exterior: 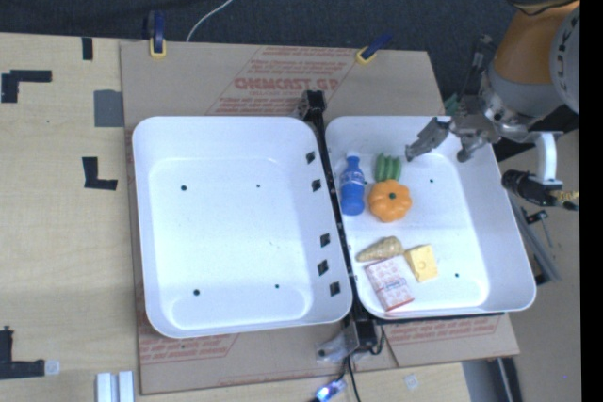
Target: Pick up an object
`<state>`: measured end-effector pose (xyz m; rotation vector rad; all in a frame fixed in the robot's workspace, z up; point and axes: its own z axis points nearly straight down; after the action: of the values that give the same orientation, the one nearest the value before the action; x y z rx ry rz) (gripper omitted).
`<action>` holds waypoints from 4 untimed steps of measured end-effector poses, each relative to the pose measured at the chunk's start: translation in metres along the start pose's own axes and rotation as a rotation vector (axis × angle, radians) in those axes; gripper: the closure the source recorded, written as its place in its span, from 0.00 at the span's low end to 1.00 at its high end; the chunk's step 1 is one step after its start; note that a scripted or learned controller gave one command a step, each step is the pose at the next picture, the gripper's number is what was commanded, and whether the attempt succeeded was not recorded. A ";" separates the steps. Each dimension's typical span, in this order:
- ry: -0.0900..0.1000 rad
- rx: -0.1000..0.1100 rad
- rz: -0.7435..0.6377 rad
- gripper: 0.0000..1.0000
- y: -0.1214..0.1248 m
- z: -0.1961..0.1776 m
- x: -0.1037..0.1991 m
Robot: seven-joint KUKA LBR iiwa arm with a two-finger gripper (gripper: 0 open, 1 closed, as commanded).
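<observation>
The grey arm [528, 52] reaches in, its hand [443, 141] open, fingers spread.

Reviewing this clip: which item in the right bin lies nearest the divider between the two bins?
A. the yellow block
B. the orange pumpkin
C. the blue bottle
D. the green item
C: the blue bottle lies right along the divider, while the orange pumpkin, the green item and the yellow block all sit further into the right bin.
</observation>
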<state>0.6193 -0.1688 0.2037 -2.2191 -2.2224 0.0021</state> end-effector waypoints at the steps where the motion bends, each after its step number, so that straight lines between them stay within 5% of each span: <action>1: 0.005 0.010 -0.003 0.00 -0.029 0.083 0.062; 2: -0.014 -0.016 0.007 0.00 -0.035 0.103 0.047; 4: -0.014 -0.012 0.008 0.00 -0.037 0.106 0.047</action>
<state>0.5822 -0.1218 0.0973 -2.2410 -2.2270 0.0046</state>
